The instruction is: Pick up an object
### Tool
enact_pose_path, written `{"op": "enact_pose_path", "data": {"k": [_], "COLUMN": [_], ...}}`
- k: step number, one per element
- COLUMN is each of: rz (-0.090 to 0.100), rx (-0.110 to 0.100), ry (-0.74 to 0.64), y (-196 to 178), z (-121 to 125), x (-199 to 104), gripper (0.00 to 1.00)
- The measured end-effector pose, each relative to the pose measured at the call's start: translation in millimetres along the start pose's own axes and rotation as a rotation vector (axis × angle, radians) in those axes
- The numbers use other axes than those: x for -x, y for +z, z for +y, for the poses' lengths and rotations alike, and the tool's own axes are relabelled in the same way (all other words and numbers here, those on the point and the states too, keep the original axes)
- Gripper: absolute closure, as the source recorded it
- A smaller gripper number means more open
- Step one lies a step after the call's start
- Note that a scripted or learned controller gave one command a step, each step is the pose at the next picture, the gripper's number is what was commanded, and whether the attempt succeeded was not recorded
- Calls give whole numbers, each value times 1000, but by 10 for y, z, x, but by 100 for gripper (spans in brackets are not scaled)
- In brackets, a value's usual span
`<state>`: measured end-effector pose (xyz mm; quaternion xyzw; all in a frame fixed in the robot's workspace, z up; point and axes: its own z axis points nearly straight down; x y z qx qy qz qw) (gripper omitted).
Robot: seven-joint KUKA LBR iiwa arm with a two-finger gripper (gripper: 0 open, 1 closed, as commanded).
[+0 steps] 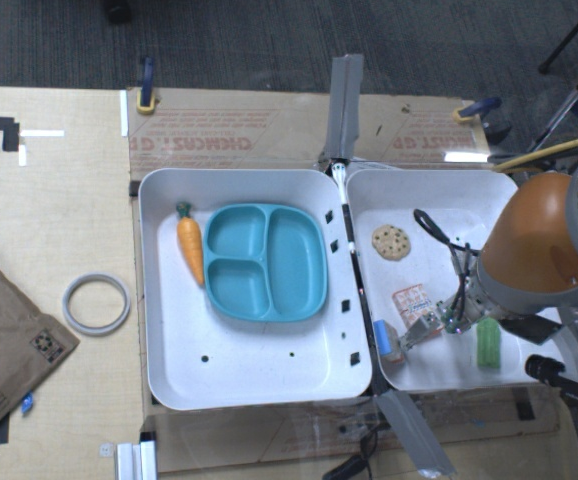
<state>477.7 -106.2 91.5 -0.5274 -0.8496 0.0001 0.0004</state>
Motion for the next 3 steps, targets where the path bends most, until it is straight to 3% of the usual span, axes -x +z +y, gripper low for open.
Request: {"op": "enact_pose_path", "data": {"k": [1, 2, 3], "rz": [-1, -1, -2], "rx": [0, -1, 0], "ry": [240, 243, 247], "y": [3, -82, -1464], "z": [178, 174, 701], "x": [80, 87, -186], "gripper": [0, 100, 100]}}
